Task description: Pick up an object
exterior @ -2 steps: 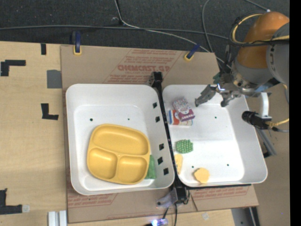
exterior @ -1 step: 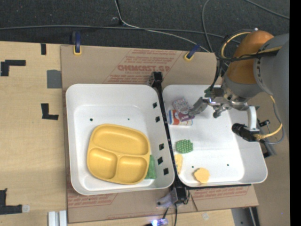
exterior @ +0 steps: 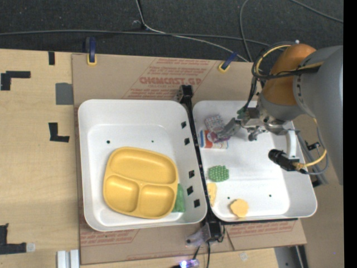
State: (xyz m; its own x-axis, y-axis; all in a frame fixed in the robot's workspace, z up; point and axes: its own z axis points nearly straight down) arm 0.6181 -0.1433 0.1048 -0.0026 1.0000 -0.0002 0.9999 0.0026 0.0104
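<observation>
Even overhead light, soft shadows; white bins [exterior: 92,128] slightly glary, pic a bit soft.

The divided tray [exterior: 140,182] is plain yellow, and both bins [exterior: 92,127] are white. A bumpy green object [exterior: 218,173] and a yellow-orange round piece [exterior: 239,207] sit by a red-and-white packet [exterior: 213,140].

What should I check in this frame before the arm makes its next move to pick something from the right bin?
1. Gripper is over the right bin: ok.
2. A target lies near the gripper: ok, the small clear packet with red print is just beside it.
3. Packet held between the fingers: cannot tell.
4. Other pickable things have free space around them: ok, the green bumpy piece and the yellow round piece lie apart on the bin floor.
5. Yellow divided tray stays out of the way: ok, it sits in the left bin.
</observation>
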